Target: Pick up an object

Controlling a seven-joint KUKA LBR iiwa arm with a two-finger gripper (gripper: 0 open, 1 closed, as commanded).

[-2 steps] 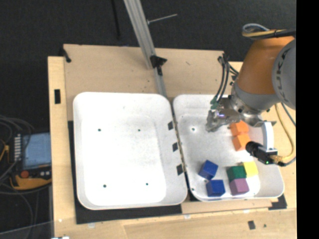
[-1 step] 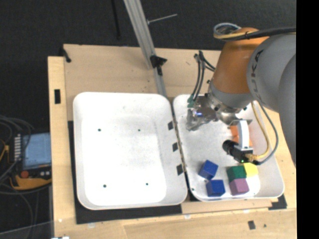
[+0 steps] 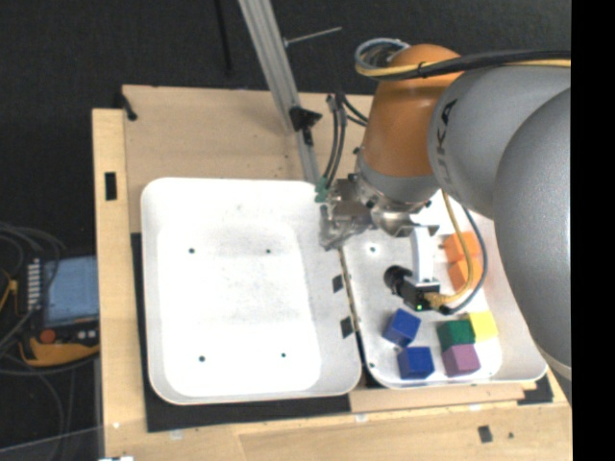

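My gripper [image 3: 338, 229] hangs under the orange-banded wrist at the left wall of the right bin [image 3: 519, 368], near its far end. Several small blocks lie in that bin, toward its near end. Two blue blocks [image 3: 403, 327] [image 3: 416, 362] sit closest to the gripper, below and to its right. A green block [image 3: 455, 334], a yellow block [image 3: 483, 326] and a purple block [image 3: 462, 358] cluster just right of them. An orange block [image 3: 459, 254] lies farther back, partly hidden by the arm. Nothing shows in the gripper's grasp.
The left bin [image 3: 231, 286] is a bare white tray beside the right one. A slanted metal rail [image 3: 274, 60] rises behind the bins. The big grey arm covers the right bin's far right part.
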